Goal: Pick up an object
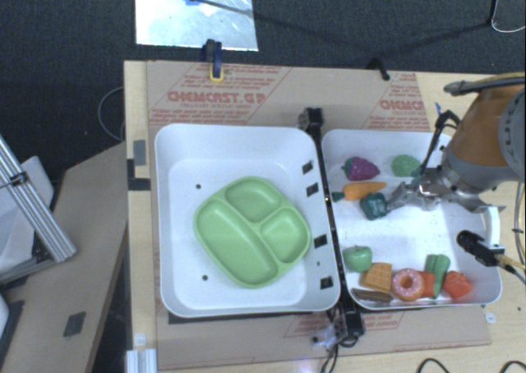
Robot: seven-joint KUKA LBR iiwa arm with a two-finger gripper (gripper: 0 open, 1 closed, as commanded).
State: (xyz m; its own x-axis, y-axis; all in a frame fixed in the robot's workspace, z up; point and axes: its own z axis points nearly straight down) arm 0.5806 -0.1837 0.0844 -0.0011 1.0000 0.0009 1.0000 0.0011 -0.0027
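Observation:
My gripper (396,197) reaches in from the right over the right bin (411,236), low above its upper middle. Its tip sits right beside a teal toy (374,206), which lies just to its left; I cannot tell if they touch. An orange carrot (364,191) lies directly above the teal toy. A purple toy (360,168) and a green toy (404,165) rest near the bin's far wall. Along the near wall lie a green pepper (357,259), a waffle piece (378,277), a pink donut (408,283), a green piece (436,265) and a red-orange piece (457,284).
The left bin (181,158) holds a green divided plate (251,232). A black divider with clips (322,199) runs between the bins. The arm's orange band (485,129) and grey wrist hang over the right bin's right side. A bare white patch (411,240) spans that bin's middle.

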